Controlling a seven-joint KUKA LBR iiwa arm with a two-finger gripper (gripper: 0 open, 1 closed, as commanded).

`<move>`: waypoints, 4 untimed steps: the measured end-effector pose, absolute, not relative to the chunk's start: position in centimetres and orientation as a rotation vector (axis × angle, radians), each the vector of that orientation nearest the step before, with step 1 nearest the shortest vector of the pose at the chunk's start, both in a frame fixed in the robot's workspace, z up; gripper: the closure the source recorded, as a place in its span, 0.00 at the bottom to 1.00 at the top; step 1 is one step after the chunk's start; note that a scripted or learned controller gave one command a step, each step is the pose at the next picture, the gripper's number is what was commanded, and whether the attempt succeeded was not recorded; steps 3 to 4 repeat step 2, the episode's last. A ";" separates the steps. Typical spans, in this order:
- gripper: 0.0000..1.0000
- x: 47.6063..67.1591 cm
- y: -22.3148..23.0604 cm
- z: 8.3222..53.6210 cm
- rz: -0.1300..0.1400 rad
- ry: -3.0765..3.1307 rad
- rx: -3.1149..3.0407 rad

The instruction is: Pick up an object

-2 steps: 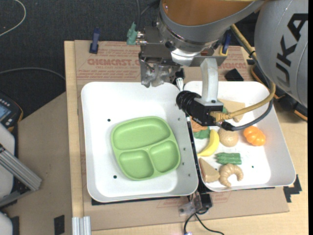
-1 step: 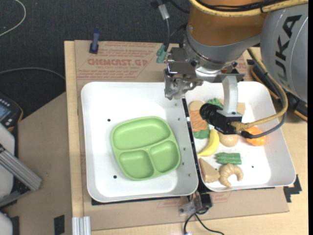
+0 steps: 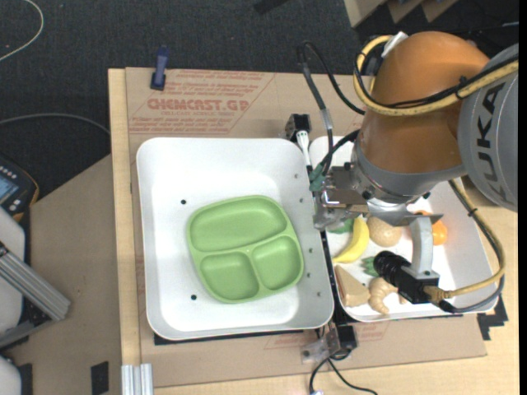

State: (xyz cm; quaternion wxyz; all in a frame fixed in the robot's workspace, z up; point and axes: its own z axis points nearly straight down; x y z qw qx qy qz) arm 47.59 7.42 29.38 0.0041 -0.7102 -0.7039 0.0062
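We saw the gripper (image 3: 339, 208) over the left edge of the right bin (image 3: 476, 249), close to where that bin meets the left bin (image 3: 165, 188). The grey wrist and the arm's broad orange band (image 3: 412, 89) covered it from above. We could not tell how wide the jaws stood, nor whether anything sat between them.

Nearest to the gripper lay a yellow banana (image 3: 356, 242), curved, just beneath it in the view; we could not tell whether the two touched. Just beside the banana was a pale round lump (image 3: 385, 233). Farther right an orange piece (image 3: 440, 234) showed in part. Toward the front wall of the same bin lay a tan wedge (image 3: 349, 285), and beside it a beige knobbly piece (image 3: 379, 297). All these things rested on the white floor of the right bin.

In the left bin a green plate (image 3: 245, 247) with three compartments lay flat near the middle, turned a little askew to the walls.

Both bins sat on a brown worktop (image 3: 206, 105) printed with red lettering. At its far left corner was a small blue thing (image 3: 159, 70). Beyond lay dark carpet (image 3: 206, 15) with a thin white cable (image 3: 37, 11) looping across it. A grey metal rail (image 3: 33, 290) stood off the worktop's left side.
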 end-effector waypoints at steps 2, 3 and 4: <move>1.00 49.7 0.0 34.4 0.009 -2.213 -2.224; 1.00 49.7 0.0 34.4 0.009 -2.213 -2.224; 1.00 49.7 0.0 34.4 0.009 -2.213 -2.224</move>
